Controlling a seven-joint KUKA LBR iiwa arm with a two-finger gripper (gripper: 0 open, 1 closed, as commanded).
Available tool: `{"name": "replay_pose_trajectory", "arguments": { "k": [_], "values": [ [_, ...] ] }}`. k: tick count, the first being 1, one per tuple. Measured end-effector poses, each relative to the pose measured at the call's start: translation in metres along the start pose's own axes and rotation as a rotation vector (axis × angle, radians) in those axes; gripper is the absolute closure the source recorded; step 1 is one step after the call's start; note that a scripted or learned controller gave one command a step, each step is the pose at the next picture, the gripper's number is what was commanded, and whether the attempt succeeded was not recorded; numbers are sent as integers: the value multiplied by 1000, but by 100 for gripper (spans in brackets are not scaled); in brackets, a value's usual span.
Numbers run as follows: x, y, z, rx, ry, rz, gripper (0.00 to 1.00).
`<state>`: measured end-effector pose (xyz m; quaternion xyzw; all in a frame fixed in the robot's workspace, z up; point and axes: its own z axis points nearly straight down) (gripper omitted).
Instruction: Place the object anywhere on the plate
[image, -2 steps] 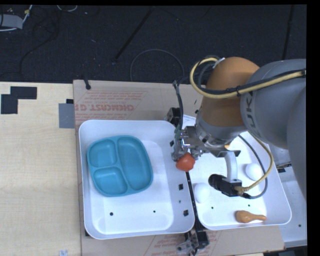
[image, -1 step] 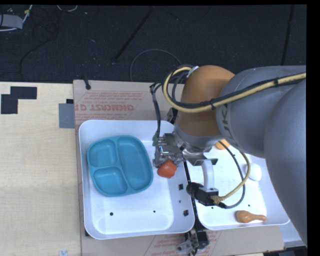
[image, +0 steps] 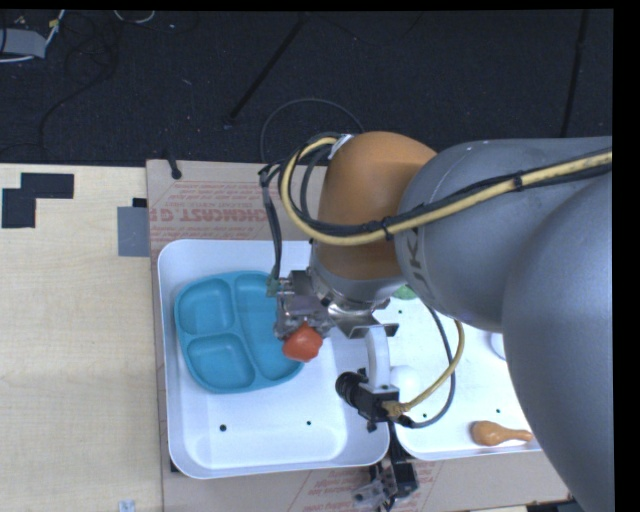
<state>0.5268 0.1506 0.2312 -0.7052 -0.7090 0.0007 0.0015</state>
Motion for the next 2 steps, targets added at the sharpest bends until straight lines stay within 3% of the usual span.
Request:
{"name": "replay_pose_trajectory", "arguments": {
  "k": [1,2],
  "values": [
    [52,-32,4,4,-2,1,100],
    [51,-31,4,3,-3,3,0]
  ]
}}
